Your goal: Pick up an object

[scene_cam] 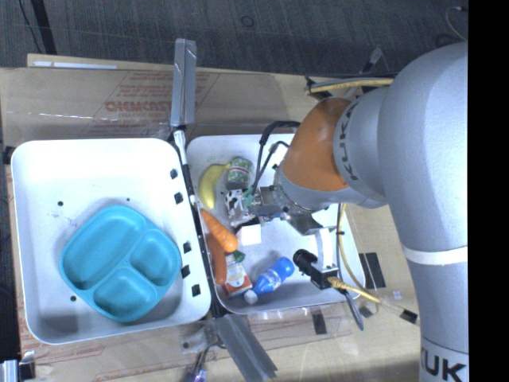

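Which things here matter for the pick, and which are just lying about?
In play, in the right bin:
gripper
banana
carrot
blue bottle
greenish container

Lying about:
blue divided tray in the left bin
cardboard under both bins

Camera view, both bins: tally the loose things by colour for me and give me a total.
Blue: 2, divided plate and bottle
Yellow: 1, banana
Orange: 1, carrot
Green: 1, can
Red: 1, small carton
Total: 6 that can be made out
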Tool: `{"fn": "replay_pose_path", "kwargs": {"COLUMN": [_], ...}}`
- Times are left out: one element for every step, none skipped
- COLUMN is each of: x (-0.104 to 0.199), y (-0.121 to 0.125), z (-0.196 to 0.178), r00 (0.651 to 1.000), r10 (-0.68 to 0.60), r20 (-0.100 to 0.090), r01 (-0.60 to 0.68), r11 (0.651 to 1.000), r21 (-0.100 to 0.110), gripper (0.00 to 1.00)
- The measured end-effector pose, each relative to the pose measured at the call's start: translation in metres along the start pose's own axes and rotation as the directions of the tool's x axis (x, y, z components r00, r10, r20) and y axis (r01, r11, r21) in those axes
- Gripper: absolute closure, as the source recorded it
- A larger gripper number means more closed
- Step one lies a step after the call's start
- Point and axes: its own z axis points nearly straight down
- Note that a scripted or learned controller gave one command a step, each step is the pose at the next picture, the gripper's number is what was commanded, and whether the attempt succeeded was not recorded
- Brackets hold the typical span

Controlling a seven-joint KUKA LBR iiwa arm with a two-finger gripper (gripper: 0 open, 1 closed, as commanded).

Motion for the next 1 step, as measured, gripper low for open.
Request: {"fn": "replay_pose_path", "kwargs": {"x": [0.0083], "y": [0.0511], "z": [-0.1082], "r00": [1.0], "r10": [0.027], "r20": [0.0], "r01": [-0.027], "r11": [1.0], "r21": [0.015], "gripper": [1.0]}}
